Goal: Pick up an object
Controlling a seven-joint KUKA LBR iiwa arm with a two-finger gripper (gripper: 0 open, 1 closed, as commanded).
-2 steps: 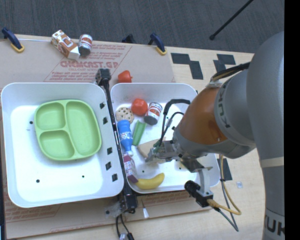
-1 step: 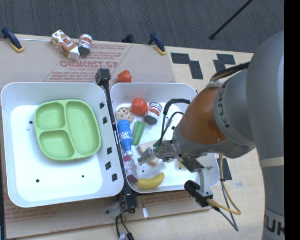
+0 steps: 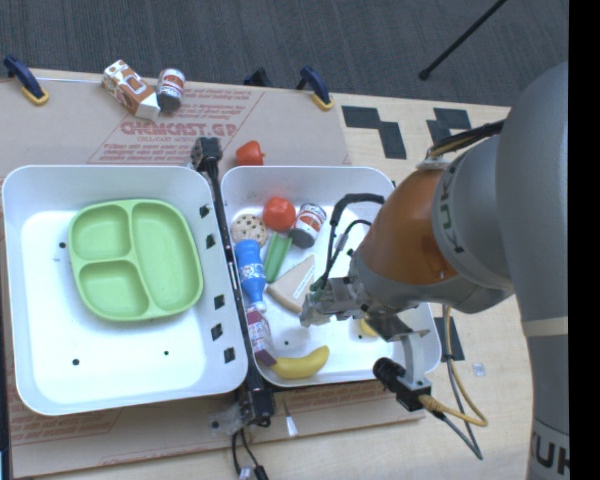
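Clutter is the main hazard here: the right bin (image 3: pixel 380 180) holds its objects packed along its left side, with a blue bottle (image 3: pixel 248 268) lying just beside a green stick-shaped item (image 3: pixel 277 255), a pale wedge-shaped block (image 3: pixel 294 280) against them, a red ball (image 3: pixel 278 212) and a small can (image 3: pixel 309 222) farther back, a speckled cookie-like disc (image 3: pixel 248 229) at the far left, and a banana (image 3: pixel 301 362) at the near edge. The gripper (image 3: pixel 320 306) sits low over the middle of this bin, just right of the wedge, hidden largely by the grey wrist and orange band; whether the jaws stand wide or narrow cannot be told, and nothing is visibly between them. A descent from here could likely strike the wedge's edge and shove it aside, or close on two neighbours at once and lose both. The left bin (image 3: pixel 20 268) carries a green divided plate (image 3: pixel 136 258), well apart from the arm.
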